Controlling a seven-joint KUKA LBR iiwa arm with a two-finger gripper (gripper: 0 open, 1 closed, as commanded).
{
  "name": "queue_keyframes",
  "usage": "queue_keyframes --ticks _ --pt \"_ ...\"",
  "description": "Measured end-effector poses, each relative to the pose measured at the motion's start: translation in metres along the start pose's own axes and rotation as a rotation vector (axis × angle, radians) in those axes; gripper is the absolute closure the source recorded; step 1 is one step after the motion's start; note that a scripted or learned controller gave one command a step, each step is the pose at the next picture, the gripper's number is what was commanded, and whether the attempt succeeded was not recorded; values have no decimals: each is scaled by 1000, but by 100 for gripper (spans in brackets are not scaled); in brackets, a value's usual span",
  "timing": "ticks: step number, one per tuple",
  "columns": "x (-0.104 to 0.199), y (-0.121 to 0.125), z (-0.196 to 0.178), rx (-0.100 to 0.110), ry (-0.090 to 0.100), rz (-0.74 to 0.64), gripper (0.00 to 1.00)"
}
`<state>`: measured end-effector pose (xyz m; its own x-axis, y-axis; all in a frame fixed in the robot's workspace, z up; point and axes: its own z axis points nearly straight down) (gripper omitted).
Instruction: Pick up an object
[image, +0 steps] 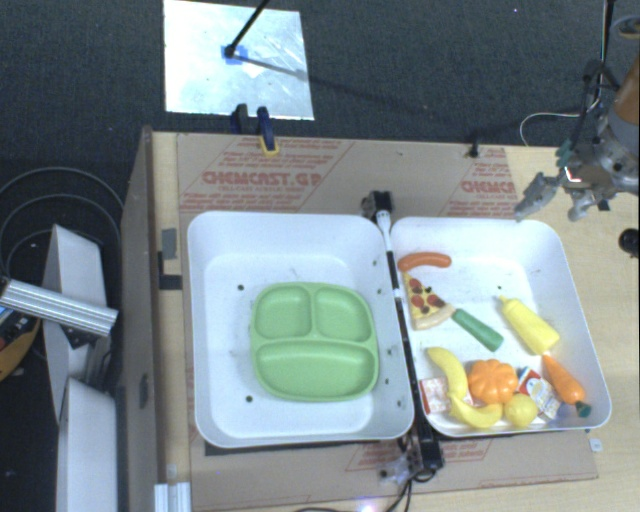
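- Plainly, the pick had not begun: the gripper hung at the far right, above the back corner of the right bin, outside its rim and touching nothing.
- Its two fingers stood spread apart with only bench showing between them, so the jaws were wide and held nothing.
- Candidate objects all lay in the right bin: sausage, pizza slice, green cucumber, yellow bottle, banana, orange pumpkin, lemon, carrot.
- The left bin carried a green divided plate.
- Judged step: approach. The next move called for travel inward over the right bin, then descent on one item; the sausage and bottle sat apart from neighbours, easier than the crowded front corner.
- Hard to read: the arm was cut off at the frame edge; small packets under the pumpkin and lemon overlapped, identity unclear.
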<state>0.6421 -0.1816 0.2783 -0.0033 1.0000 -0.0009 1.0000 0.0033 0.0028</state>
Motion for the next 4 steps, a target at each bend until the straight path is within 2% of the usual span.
queue_keyframes --ticks 1,2,3,4 --pt "-6 -55 92 12 3 4 0" --pt "7 -85 177 -7 -2 1 0" --pt "-27 -101 135 -2 -2 5 0" --pt "-22 -102 191 -7 1 4 0"
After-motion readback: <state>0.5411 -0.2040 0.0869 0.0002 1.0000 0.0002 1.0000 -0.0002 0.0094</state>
